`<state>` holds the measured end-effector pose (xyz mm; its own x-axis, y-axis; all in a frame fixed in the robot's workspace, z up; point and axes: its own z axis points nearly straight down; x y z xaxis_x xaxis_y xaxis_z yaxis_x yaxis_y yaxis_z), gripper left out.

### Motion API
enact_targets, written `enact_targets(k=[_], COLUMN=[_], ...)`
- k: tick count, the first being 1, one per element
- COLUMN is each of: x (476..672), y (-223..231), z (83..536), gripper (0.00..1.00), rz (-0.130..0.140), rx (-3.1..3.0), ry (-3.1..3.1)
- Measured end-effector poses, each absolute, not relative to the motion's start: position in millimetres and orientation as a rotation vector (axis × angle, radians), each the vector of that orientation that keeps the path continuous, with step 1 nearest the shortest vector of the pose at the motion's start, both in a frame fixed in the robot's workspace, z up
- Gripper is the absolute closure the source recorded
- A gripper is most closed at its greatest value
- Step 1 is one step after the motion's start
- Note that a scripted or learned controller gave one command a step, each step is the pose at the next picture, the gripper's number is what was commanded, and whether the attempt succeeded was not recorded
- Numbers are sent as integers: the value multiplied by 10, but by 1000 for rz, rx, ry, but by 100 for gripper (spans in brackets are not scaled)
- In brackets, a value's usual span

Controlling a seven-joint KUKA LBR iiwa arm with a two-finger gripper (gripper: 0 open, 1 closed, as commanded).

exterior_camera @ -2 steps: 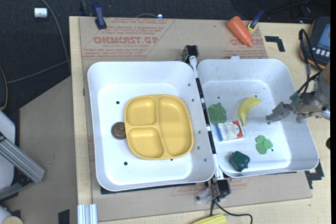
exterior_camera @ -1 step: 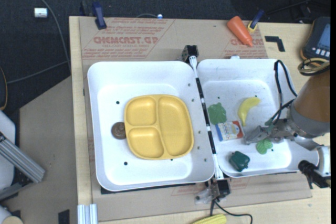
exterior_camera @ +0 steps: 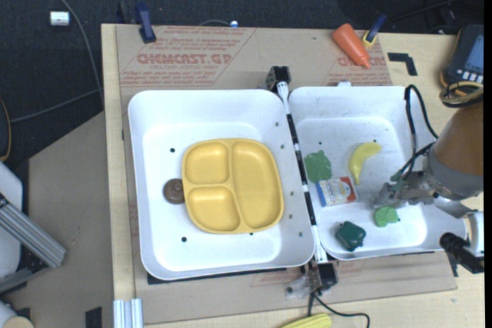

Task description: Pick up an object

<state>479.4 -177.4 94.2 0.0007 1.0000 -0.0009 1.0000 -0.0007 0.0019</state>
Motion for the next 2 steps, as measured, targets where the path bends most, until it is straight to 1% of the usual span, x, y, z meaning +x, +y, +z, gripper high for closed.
enact_targets(k=[1, 2], x=[4901, 4800], y=[-1361, -679], z=[1254, 2139], gripper=[100, 100], rz=[2, 2], rx=[2219, 2219], ry=[2222, 2223])
